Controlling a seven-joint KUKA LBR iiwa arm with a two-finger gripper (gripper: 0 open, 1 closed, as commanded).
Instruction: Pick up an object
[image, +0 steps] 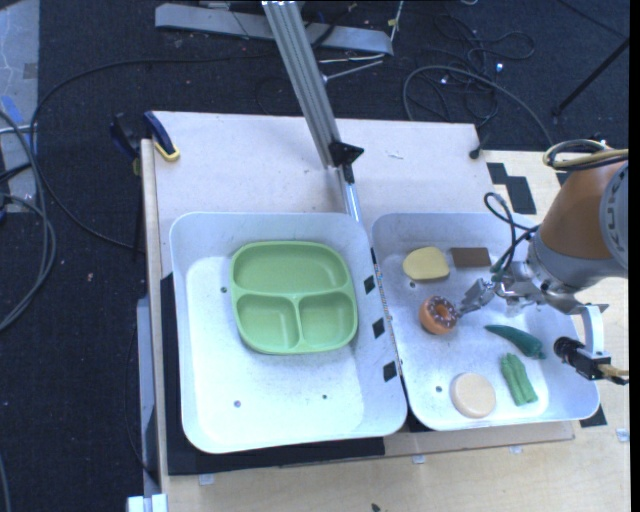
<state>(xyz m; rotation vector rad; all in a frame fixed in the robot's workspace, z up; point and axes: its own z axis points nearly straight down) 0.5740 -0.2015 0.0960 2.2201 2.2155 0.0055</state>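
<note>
In the right bin (400, 232) lie a sprinkled doughnut (438, 314), a yellow oval piece (426, 264), a brown block (469, 257), a dark green pepper-like piece (516, 339), a green bean bundle (518, 380) and a cream disc (473, 394). My gripper (474, 296) reaches in from the right and sits just right of the doughnut, low over the bin floor. Nothing shows between its fingers.
The left bin (200, 400) holds a green divided plate (295, 297). A slanted metal pole (312, 85) crosses above the bench at the back. The arm's orange band (580, 205) hangs over the right bin's right side.
</note>
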